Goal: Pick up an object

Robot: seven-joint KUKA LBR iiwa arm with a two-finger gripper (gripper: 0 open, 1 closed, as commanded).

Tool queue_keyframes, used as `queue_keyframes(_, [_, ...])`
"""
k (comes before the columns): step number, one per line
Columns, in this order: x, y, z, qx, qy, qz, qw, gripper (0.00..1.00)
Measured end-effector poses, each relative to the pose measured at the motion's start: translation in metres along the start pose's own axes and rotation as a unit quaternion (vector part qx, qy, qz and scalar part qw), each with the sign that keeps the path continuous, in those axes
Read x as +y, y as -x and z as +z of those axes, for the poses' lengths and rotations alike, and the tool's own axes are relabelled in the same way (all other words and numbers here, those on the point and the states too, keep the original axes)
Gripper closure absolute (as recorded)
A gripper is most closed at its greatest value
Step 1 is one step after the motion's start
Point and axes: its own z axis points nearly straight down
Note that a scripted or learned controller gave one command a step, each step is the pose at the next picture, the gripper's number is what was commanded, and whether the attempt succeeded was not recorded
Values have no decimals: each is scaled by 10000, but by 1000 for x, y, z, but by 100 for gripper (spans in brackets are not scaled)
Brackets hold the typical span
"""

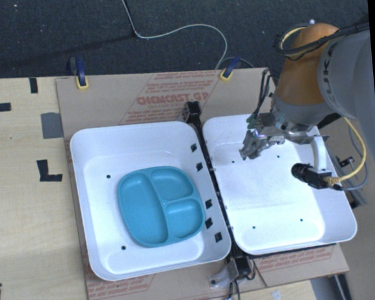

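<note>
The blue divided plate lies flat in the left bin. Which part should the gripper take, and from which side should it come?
Probably the raised outer rim of the blue divided plate, from above. It lies flat in the left bin, so nothing else stands up for pinching, except perhaps the ridges between compartments. The rim towards the right bin is nearest the gripper, but close to the wall.

The tray (pixel 160 205) lies in the left bin (pixel 89 148). The right bin (pixel 279 229) sits just beside it, the gripper (pixel 252 148) over its far part.
</note>
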Motion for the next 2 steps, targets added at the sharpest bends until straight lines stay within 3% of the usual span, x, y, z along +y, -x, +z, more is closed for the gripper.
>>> queue_keyframes(1, [11,1,-55,-5,15,2,10000,100])
queue_keyframes(2, [-3,-57,-45,-1,-18,-14,10000,100])
